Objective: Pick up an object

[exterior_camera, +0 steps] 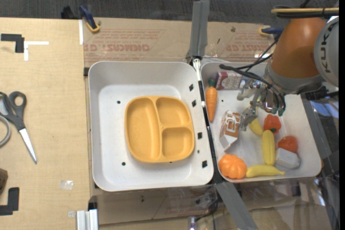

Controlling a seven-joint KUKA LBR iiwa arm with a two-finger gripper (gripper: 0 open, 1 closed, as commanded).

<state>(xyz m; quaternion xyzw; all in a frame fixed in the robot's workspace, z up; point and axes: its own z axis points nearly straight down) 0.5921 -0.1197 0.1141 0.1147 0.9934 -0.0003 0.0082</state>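
The left bin (102, 132) holds a yellow tray (159, 129); the gripper (253, 111), fingers apart, hangs over the right bin's (307, 169) toy food, perhaps touching a carton (230, 126).

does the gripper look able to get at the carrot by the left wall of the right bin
Probably yes. The carrot lies uncovered, with nothing on top. The gripper hangs over the same bin, to the carrot's right. The bin wall close beside it may crowd one finger.

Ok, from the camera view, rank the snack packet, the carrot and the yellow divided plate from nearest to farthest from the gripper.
From the gripper in the right bin:
1. snack packet, just to its left in the same bin.
2. carrot, against that bin's left wall.
3. yellow divided plate, in the left bin.
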